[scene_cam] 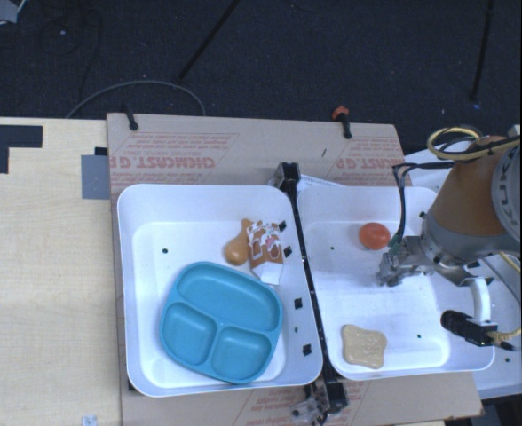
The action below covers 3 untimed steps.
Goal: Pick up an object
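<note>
In the right bin (421,349) a small red-orange ball (374,235) lies near the far wall, and a flat tan piece (364,346) rests at the near edge. My gripper (391,272) hangs low over the right bin's floor, just right of and below the ball, apart from it. Nothing shows between its fingers. In the left bin (146,238) a blue divided plate (221,321) lies tilted toward the front, with a brown pear-like piece (237,248) and a brown-and-white patterned packet (264,242) behind it.
A black divider strip (302,273) runs between the two bins. Cardboard (208,153) lies under both bins, with a pale wooden bench top (39,282) to the left. The arm's orange band (470,198) stands over the right bin's right side.
</note>
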Each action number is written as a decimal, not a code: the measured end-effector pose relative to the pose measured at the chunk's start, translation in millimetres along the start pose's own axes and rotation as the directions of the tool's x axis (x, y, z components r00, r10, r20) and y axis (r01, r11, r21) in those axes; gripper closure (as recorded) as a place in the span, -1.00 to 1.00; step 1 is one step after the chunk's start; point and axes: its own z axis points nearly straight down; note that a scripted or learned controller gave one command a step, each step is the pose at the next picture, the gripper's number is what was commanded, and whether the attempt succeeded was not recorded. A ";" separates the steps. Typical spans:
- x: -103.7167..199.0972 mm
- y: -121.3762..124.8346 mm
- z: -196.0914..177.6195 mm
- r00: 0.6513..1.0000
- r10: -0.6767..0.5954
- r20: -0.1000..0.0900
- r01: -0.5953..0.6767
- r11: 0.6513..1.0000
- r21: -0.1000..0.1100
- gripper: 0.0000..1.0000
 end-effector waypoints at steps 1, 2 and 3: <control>-8.5 0.4 -45.2 1.000 0.000 0.003 0.000 1.000 -0.007 1.00; -6.1 3.7 -88.3 1.000 -0.006 0.002 0.006 1.000 -0.007 1.00; -9.9 -4.0 -135.6 1.000 -0.006 0.003 0.006 1.000 -0.008 1.00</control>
